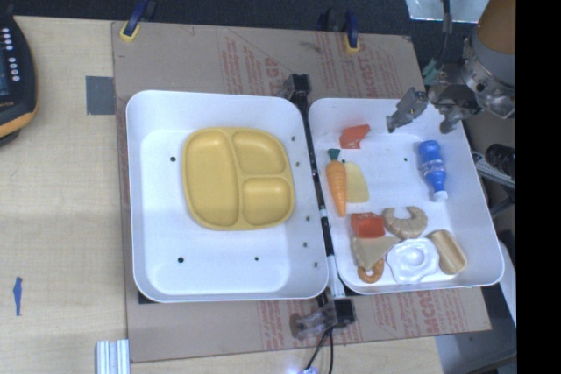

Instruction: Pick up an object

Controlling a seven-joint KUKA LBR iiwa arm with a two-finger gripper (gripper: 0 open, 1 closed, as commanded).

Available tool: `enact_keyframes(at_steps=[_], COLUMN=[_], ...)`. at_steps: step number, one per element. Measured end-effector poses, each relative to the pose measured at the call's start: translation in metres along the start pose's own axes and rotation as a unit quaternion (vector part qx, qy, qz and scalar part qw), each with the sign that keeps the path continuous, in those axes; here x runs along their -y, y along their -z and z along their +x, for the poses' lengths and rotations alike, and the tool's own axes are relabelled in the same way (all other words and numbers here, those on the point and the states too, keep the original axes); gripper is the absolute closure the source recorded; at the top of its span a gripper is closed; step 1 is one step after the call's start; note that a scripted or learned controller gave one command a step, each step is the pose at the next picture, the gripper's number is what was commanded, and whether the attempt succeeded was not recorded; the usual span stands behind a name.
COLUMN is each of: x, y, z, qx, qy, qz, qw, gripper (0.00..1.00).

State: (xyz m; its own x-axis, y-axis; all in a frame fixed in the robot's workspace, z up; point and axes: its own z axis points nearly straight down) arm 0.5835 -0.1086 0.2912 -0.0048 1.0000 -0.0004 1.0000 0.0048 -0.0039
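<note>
The gripper [428, 111] is hanging over the upper right corner of the right bin [486, 219], just above the bottle [431, 168]. Its two fingers are standing apart, and nothing is sitting between them. The arm [495, 31] is reaching in from the right, with its orange band near the top edge.

The right bin is holding all the small things. The blue bottle is lying near the right wall, with its white cap pointing down. A red piece [355, 136] is lying in the upper left part. Below it, a carrot [337, 186] is lying along the left wall, touching a yellow slice [356, 184]. Lower down, a second red block [368, 226] is lying beside a croissant [407, 222]. A pizza slice [372, 256], a fried egg [412, 262] and a bread roll [449, 251] are lying close together along the bottom wall.

The left bin [149, 188] is holding a yellow tray [237, 178] with three compartments, resting near its middle.

Both bins are sitting side by side on a brown board [219, 57], which is lying on the worktop [53, 232]. Blue clamps [351, 32] are gripping the upper edge of the board.
</note>
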Motion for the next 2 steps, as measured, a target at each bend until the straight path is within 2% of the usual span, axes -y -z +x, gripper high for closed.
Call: enact_keyframes(at_steps=[1, 2], x=[-0.017, -0.043], y=[-0.106, -0.206], z=[0.048, 0.011], qx=[-0.001, 0.001], qy=[0.003, -0.001], qz=[0.005, 0.004], qw=[1.0000, 1.0000], gripper=[0.00, 0.00])
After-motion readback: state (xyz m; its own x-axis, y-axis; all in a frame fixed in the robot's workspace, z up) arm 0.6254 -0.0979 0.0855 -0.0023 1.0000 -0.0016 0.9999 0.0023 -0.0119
